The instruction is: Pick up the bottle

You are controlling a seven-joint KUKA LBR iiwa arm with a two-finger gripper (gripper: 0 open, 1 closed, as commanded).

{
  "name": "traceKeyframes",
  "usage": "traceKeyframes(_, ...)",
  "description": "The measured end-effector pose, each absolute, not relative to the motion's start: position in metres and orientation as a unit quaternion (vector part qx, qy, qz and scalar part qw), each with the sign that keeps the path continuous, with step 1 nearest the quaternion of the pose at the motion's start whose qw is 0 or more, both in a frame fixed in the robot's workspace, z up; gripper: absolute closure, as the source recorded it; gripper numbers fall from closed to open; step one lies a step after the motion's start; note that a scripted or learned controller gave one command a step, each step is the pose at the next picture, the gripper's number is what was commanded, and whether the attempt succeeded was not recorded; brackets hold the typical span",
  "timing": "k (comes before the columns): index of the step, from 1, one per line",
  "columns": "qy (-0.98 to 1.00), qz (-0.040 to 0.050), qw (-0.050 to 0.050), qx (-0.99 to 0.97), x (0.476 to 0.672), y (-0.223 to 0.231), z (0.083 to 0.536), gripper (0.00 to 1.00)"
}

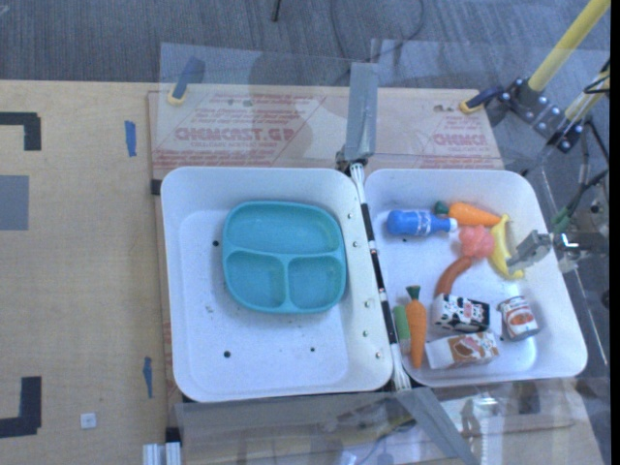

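Blue bottle [418, 223] lying flat, cap pointing right

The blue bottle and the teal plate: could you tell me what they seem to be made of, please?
The bottle looks like glossy moulded plastic, blue with a white neck, probably a toy. The plate looks like smooth matte plastic, uniformly teal with rounded moulded dividers; silicone is also possible.

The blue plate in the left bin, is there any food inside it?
No food shows. The blue plate sits in the left bin, and its three sections look bare. The plate covers the bin floor beneath it, so that part cannot be seen. The toy food and bottle are in the right bin.
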State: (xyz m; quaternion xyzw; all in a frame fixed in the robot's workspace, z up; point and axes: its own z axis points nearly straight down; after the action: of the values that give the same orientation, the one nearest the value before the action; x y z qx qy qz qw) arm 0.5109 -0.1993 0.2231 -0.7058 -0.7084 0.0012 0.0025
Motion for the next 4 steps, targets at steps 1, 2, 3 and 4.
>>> traceKeyframes(1, -0.656, 0.0014, 0.003, -0.755, 0.482, -0.148, 0.207, 0.00)
traceKeyframes(2, -0.693, 0.0009, 0.000, -0.721, 0.603, -0.203, 0.226, 0.00)
traceKeyframes(3, -0.782, 0.0009, 0.001, -0.623, 0.657, -0.105, 0.150, 0.00)
traceKeyframes(4, -0.750, 0.0005, -0.001, -0.662, 0.656, -0.155, 0.234, 0.00)
